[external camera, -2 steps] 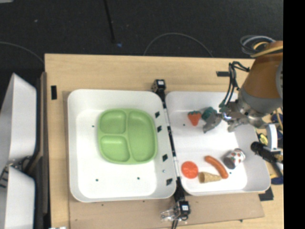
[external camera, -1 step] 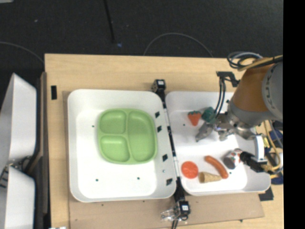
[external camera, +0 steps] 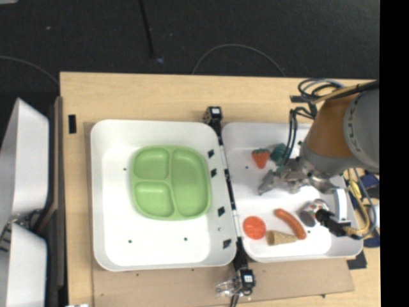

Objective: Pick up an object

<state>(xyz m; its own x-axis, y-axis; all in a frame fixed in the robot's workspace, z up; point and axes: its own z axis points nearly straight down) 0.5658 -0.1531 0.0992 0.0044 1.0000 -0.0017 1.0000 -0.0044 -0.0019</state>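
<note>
poised low in the right bin [external camera: 255,251], gripper [external camera: 276,179] spread wide, nothing held, just beside strawberry [external camera: 260,158]; risks nudging it aside, closing on air.

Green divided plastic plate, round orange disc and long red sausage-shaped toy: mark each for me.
Green divided plastic plate [external camera: 171,181], camera view, on the ridge where its compartments meet.
Round orange disc [external camera: 254,227], camera view, on the middle of its top face.
Long red sausage-shaped toy [external camera: 291,222], camera view, at mid-length.
</note>
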